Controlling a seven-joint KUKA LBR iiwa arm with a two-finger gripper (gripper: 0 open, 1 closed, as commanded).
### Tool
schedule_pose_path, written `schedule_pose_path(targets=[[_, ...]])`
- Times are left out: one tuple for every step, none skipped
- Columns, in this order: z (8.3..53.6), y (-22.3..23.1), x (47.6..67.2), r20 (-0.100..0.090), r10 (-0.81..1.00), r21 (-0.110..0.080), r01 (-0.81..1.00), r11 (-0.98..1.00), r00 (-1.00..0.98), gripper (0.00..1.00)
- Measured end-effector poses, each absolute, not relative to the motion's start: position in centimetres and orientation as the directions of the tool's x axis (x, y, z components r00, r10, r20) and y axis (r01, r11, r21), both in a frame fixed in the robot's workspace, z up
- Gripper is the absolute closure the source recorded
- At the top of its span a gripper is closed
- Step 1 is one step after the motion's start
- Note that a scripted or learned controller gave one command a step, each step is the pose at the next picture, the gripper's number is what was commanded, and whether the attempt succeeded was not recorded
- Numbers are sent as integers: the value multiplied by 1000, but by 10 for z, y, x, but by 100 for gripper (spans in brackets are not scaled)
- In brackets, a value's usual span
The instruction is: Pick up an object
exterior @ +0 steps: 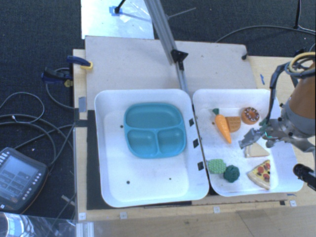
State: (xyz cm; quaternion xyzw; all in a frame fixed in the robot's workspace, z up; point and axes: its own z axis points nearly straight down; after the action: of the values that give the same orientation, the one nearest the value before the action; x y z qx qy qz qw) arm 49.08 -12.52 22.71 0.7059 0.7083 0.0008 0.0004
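In the camera view, two white bins are seen side by side: the left bin [111,181] bears a teal divided plate [155,130], while the right bin [205,102] holds a toy carrot [223,128], a small orange-brown block [234,124] touching it, a doughnut [250,115], a pale wedge [256,151], a pizza slice [261,174] and two green pieces, a lighter one [216,166] just beside a darker one [231,173]. The gripper [252,141] is lowered over the right half of that bin, near the upper edge of the pale wedge, which is judged the likeliest target; nothing can be made out between its fingers, and whether they are apart or together cannot be told from this slant. Several risks are judged from here. The wedge lies flat and low, so it could be pushed along the bin floor rather than caught. A closing off its edge could leave the tool with nothing. The pizza slice, near the wedge, could be nudged toward the bin wall, and the carrot could be knocked if the approach drifts leftward.
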Motion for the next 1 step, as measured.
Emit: schedule_pose_path(targets=[[227,-125,491,0,1000,3,1000,1,-1,0]])
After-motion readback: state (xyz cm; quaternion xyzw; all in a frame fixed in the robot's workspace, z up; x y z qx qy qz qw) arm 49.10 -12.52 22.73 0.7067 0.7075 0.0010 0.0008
